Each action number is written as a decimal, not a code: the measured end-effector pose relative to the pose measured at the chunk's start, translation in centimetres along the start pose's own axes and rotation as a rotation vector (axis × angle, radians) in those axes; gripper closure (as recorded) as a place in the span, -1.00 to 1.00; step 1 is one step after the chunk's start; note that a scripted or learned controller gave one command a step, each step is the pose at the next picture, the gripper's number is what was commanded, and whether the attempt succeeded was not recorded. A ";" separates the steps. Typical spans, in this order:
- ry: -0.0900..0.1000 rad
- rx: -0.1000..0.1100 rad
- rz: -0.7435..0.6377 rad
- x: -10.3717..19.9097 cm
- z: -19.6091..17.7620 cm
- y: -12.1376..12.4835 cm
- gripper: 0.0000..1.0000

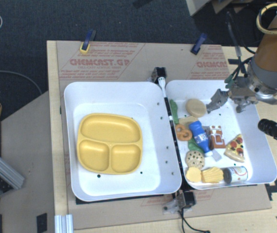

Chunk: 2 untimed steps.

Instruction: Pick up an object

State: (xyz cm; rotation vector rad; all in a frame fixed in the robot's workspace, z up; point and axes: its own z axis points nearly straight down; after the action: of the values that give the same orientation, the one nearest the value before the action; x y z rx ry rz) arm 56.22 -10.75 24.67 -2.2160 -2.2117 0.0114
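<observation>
The pincer [229,100] is seen spread wide, nothing between its fingers, over the upper part of the right bin [269,155]. The toy foods [209,147] are heaped lower left of it, the tan round piece [196,107] nearest.

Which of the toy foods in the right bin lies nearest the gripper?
The round tan bun, at the pile's top; the gripper hangs just right of it, while the cookie and pizza slice lie lower.

Red print reading "CHEMCAST GP" runs across the brown board [129,57] covering the worktop, far of the left bin; a partial repeat sits far right. Smaller lines are illegible.
</observation>
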 end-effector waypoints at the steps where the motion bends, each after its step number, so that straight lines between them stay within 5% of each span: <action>1: -0.001 -0.011 -0.002 0.0 -0.6 0.2 -1.00; 2: -0.001 -0.006 -0.002 0.4 4.1 -0.5 -1.00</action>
State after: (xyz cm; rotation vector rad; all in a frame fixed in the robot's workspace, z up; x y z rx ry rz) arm 55.66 -10.38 20.61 -2.2176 -2.2169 0.0052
